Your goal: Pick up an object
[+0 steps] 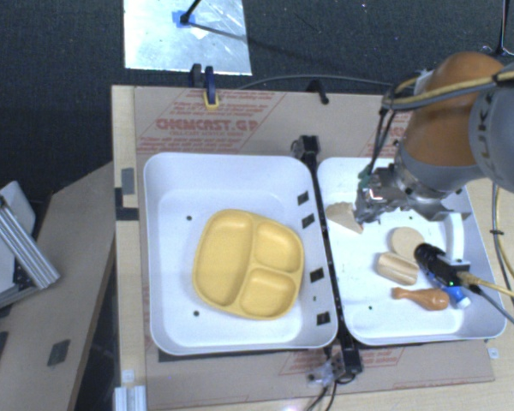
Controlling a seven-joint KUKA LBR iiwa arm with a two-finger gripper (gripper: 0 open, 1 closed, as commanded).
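My gripper hangs low over the back left part of the right bin, under the grey wrist and its orange band. A pale beige wedge lies just to its left, close to or touching it; I cannot tell which. Further front lie a round tan piece, a tan block and an orange-brown drumstick shape. None of these is lifted.
The left bin holds a yellow divided plate. A black divider with clips runs between the bins. The arm covers the right bin's back right corner.
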